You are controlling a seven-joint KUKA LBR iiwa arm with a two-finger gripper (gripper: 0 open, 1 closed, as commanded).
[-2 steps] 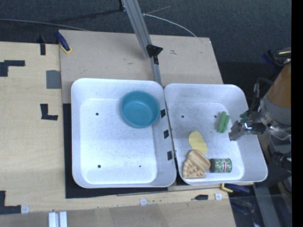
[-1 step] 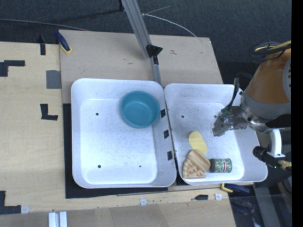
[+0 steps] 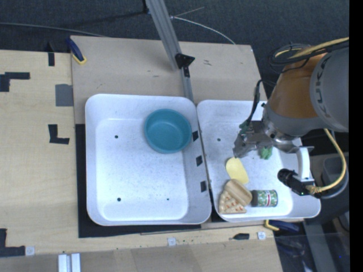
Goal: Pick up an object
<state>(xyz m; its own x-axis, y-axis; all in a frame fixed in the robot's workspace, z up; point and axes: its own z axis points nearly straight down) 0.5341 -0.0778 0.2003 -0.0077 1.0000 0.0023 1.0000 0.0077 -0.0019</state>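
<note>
Bench (image 3: 34,169): pale wood, carrying my two shallow white bins side by side.
Left bin (image 3: 113,208): holds one round teal plastic bowl (image 3: 168,130) near its upper right corner.
Right bin (image 3: 218,118): my working area, where the small things lie.
My arm (image 3: 306,95): grey with an orange band, reaching in from the right over the right bin.
My tool (image 3: 245,145): low over the bin floor; I cannot tell how it stands or whether it has anything.
Tan waffle-like wedge (image 3: 233,197): near the front wall, probably light and stiff; I would take it across its narrow sides.
Pale yellow oval piece (image 3: 236,169): just below my tool, smooth, likely slippery.
Green can (image 3: 264,198): lying on its side, apt to roll.
Small green thing (image 3: 265,151): beside my tool, too small to tell.
</note>
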